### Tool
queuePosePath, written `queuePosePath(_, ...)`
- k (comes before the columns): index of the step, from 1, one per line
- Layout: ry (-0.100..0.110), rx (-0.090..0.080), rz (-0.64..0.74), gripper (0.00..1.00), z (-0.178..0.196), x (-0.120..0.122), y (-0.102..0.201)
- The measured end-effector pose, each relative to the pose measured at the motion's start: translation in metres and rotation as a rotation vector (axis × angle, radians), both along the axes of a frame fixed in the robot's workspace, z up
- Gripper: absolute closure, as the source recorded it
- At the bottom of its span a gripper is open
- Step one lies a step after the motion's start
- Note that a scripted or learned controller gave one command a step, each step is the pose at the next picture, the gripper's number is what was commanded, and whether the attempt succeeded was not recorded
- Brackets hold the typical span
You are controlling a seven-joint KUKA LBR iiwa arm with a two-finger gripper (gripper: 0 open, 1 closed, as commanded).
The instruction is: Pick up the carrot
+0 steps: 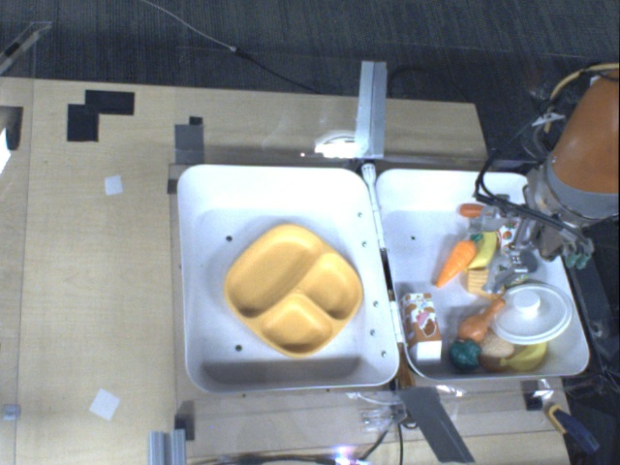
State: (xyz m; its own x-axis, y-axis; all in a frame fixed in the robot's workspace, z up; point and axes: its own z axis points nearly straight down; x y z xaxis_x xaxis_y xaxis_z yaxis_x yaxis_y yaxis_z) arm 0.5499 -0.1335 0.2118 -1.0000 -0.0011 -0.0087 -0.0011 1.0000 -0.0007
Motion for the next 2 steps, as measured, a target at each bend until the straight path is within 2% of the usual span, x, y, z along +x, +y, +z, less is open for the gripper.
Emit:
queuePosePath(1,-0.01,-0.003,0.071,0.0,-0.122,-0.021,0.02)
queuePosePath(2,-0.007,0.001,-0.081,0.0,-0.123,0.047,0.037)
